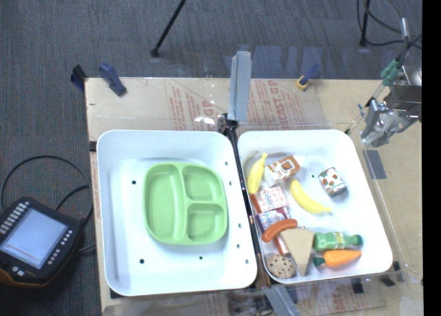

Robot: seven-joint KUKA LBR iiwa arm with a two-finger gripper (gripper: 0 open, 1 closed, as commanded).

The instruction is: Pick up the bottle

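The bottle lies on its side low in the right bin, just above the carrot and right of the sandwich. The gripper hangs over the bench beyond that bin's upper right corner, well apart from the bottle; whether it is open cannot be told.

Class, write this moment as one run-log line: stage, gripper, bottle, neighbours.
stage: approach not begun | gripper: above right bin's far right rim | bottle: green, lying in right bin, ungrasped | neighbours: carrot alongside, sandwich beside
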